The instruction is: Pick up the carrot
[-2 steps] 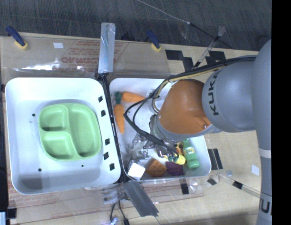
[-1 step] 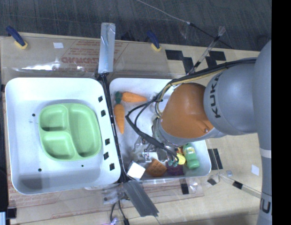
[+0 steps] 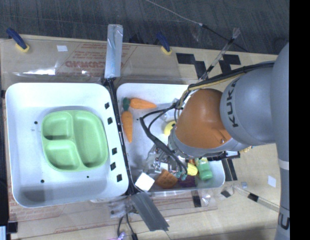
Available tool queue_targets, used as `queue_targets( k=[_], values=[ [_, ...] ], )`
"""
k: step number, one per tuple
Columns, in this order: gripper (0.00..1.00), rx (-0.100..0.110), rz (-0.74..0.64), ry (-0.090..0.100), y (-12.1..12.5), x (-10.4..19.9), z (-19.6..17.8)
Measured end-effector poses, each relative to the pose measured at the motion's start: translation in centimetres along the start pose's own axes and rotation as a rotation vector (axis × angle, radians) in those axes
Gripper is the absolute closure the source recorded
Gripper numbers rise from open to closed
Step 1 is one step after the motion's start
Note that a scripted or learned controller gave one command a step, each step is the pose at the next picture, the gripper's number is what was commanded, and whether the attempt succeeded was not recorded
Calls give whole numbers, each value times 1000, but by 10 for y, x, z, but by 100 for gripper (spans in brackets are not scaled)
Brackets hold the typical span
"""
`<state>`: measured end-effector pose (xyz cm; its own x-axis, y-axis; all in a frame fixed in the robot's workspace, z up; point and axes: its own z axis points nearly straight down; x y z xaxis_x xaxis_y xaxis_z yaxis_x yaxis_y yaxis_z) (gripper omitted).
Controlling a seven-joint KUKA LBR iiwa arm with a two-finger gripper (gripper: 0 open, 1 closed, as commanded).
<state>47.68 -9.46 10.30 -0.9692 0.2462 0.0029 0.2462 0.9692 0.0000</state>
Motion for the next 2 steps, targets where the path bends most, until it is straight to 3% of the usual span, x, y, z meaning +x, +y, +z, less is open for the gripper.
queue_targets(
  k=[1, 2],
  values=[
    [100, 0, 236, -2, -4, -1, -3],
    [0, -1, 237, -13, -5, -4, -5]
  ],
)
